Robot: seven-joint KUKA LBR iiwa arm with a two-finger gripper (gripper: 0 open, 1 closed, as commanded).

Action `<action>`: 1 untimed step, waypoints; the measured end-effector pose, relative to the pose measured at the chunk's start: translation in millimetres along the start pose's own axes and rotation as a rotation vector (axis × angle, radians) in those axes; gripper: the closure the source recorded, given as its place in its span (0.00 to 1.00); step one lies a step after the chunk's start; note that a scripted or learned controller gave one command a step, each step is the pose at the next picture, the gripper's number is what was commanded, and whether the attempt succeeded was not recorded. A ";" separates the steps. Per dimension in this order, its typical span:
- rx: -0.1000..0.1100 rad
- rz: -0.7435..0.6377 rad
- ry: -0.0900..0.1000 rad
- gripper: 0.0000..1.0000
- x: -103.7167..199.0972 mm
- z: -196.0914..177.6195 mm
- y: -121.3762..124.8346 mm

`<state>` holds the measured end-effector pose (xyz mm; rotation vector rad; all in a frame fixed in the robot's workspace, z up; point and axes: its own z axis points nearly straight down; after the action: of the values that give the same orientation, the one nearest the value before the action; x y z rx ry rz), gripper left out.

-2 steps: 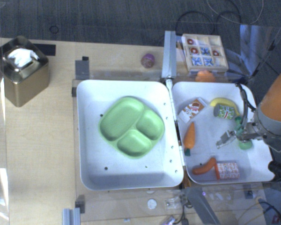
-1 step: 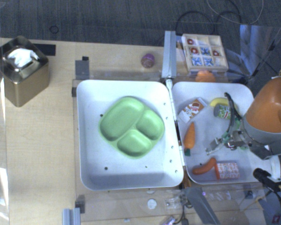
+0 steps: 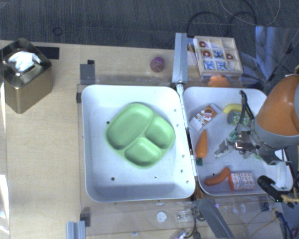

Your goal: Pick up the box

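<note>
Nearest the camera, at the 6 o'clock edge of the right bin (image 3: 209, 96), lie a sausage (image 3: 218, 177) and, just beside it at 3 o'clock, a small red packet (image 3: 242, 180). Farther in, the claw (image 3: 229, 146) hangs over the middle of that bin with its two metal fingers parted a little and nothing between them. At its 9 o'clock lies a carrot (image 3: 202, 144). The box (image 3: 205, 116), white with an orange print, rests tilted at about 11 o'clock from the claw, near the bin's left wall. Beyond it at 1 o'clock sit a green item (image 3: 234, 117) and a banana (image 3: 232, 107).

The risk, as I judge it: the claw stands apart from the box, so closing here would catch nothing or the carrot. The box's tilt could also let it slip from a narrow grip.

The left bin (image 3: 94, 183) holds a green divided plate (image 3: 140, 134).
</note>
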<state>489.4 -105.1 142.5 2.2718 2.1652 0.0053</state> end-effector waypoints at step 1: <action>0.001 -0.229 0.000 0.00 -20.1 6.3 0.3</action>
<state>488.7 -125.3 136.2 2.0097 2.4114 0.0038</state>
